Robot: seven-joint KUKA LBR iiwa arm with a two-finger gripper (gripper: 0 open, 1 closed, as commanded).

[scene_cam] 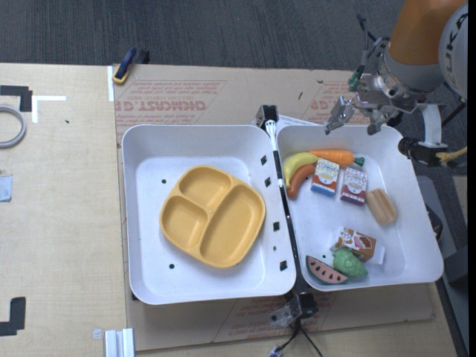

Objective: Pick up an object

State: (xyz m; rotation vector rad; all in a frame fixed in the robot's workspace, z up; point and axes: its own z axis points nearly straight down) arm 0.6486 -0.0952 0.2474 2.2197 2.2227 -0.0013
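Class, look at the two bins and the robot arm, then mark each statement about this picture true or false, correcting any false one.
1. The yellow plate lies in the left bin. True.
2. The gripper holds the banana. False: it hangs open above the far edge of the right bin, with nothing between its fingers.
3. The carrot lies beside the banana. True.
4. The watermelon slice rests on the yellow plate. False: it lies at the near edge of the right bin.
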